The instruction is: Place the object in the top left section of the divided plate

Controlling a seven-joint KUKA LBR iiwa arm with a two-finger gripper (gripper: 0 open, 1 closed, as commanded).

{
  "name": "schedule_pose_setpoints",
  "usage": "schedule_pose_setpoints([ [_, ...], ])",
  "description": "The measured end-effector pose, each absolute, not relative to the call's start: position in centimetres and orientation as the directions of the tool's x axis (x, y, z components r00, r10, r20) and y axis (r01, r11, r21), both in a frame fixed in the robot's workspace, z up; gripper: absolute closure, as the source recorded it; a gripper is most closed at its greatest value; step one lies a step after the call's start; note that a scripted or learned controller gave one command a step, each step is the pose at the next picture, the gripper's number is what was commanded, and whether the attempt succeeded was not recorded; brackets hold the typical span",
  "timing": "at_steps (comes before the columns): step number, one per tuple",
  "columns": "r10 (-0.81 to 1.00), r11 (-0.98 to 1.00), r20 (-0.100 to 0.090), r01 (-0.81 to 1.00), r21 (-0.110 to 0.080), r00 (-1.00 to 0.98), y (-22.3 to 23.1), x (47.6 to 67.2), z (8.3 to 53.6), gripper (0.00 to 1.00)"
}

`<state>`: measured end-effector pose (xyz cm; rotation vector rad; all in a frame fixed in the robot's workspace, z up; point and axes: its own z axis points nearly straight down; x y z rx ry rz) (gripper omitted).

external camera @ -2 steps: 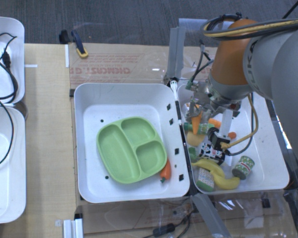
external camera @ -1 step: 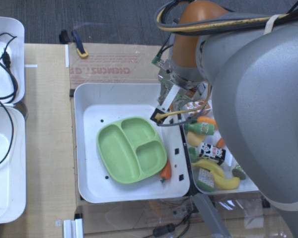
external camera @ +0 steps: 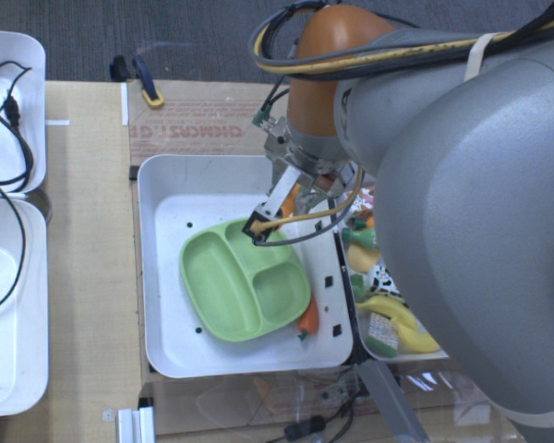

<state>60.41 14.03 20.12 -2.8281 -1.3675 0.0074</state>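
Observation:
A light green divided plate (external camera: pixel 245 284) lies in the left white bin (external camera: pixel 166 247), tilted, with three sections. My gripper (external camera: pixel 294 201) hangs over the plate's upper right edge, below the orange wrist band. A small orange bit shows near the gripper, and I cannot make out whether it is held. An orange carrot-like piece (external camera: pixel 307 318) lies on the bin floor against the plate's lower right rim. The arm hides the plate's far right corner.
The right bin (external camera: pixel 374 344) holds several toy foods, among them a yellow banana (external camera: pixel 402 321) and a green-yellow piece (external camera: pixel 360 240). The big grey arm covers most of that bin. A cardboard sheet (external camera: pixel 203 118) lies behind the bins.

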Motion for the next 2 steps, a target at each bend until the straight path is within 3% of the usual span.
schedule_pose_setpoints([
  [1, 0.69, -0.724, -0.005, 0.69, -0.001, 0.724, 15.7, 62.2, 19.0, 1.0],
  [2, 0.78, -0.625, 0.001, 0.78, 0.0, 0.625, 16.0, 54.2, 11.0, 1.0],
])
